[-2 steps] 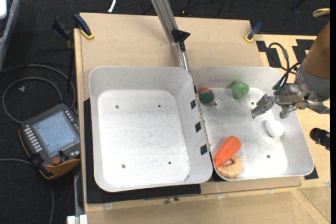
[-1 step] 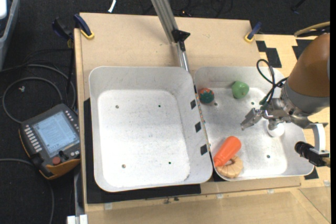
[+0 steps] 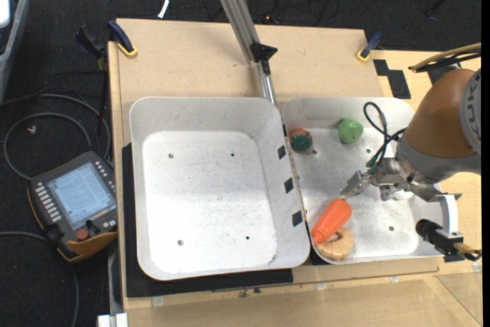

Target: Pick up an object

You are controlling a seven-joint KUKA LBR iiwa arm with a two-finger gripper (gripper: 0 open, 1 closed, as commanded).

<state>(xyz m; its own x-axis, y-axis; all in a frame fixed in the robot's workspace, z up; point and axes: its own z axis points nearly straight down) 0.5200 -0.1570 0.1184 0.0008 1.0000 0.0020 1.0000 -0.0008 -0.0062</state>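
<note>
1. Carrot-shaped orange toy [image 3: 332, 218] lies tilted at the front left of my right bin [image 3: 383, 245], its lower end touching a tan ring-shaped object [image 3: 338, 244] that sits against the bin's front rim.
2. Farther back in the same bin, a small red-and-green ball [image 3: 301, 139] rests close to the left wall, and a green ball [image 3: 350, 130] lies to its right, apart from it.
3. My tool [image 3: 358, 181] hangs over the middle of the right bin, above and to the right of the orange toy, its metal tips pointing left. I see nothing between the tips, but I cannot tell how far apart they stand.
4. My arm [image 3: 444, 122], with its orange band, comes in from the right, and a black cable [image 3: 377, 122] loops over the bin's back right part.
5. The left bin [image 3: 153, 115] sits right beside the right one, their rims overlapping along the shared edge, with dark clips [image 3: 290, 184] on that rim.
6. Both bins rest on the brown worktop [image 3: 191, 57], which has clamps at its back corners and a grey metal pole [image 3: 233, 0] slanting across it.
7. A teach pendant [image 3: 73, 203] lies on the floor to the left.
</note>
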